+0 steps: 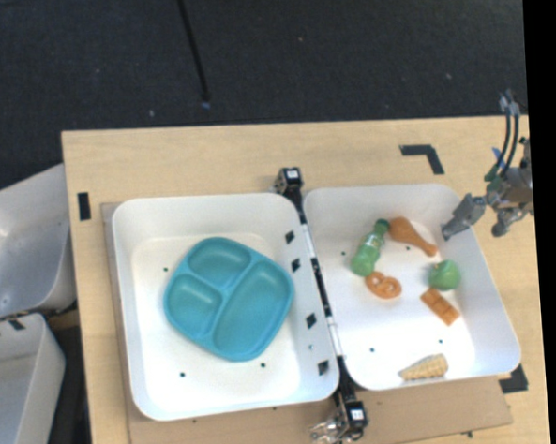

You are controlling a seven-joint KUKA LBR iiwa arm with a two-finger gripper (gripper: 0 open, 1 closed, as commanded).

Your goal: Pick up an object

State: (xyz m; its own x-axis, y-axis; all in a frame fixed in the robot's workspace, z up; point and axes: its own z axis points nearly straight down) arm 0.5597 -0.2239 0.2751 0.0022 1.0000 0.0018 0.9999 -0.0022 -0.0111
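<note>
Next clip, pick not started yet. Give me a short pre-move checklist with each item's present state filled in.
1. Targets present in the right bin: ok. Green bottle, chicken drumstick, pretzel, green ball, orange block, bread wedge.
2. Gripper near the targets: ok, at the bin's upper right edge.
3. Nothing between the jaws: ok.
4. Jaws open wide enough: cannot tell.
5. Isolated target available: ok, the bread wedge lies apart from the rest.
6. Blue divided plate out of the way: ok, in the left bin.
</note>
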